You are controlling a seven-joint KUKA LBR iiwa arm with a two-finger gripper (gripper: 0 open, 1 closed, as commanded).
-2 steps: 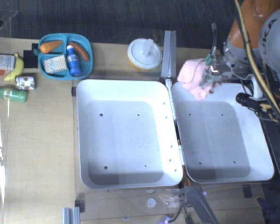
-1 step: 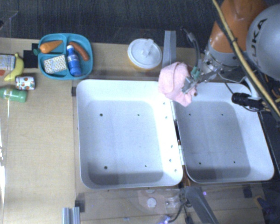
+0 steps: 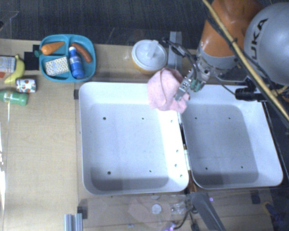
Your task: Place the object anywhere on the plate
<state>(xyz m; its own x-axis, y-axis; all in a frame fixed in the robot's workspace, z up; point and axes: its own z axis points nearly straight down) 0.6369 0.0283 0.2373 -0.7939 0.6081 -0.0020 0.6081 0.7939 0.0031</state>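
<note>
Pink cloth [image 3: 164, 96] hangs bunched at the gripper [image 3: 184, 91], its right edge pinched between the fingers, so the grip is closed on fabric. Gripper sits over the far end of the seam between the two bins, with the cloth draped just left of it, overlapping the back rim of the left bin [image 3: 125, 143]. Right bin [image 3: 231, 148] lies directly below-right of the gripper. Just beyond the cloth: a yellow container with a white lid [image 3: 148, 56]. Far left of the gripper: a blue divided plate [image 3: 67, 57] with toy food, well apart from the cloth.
</note>
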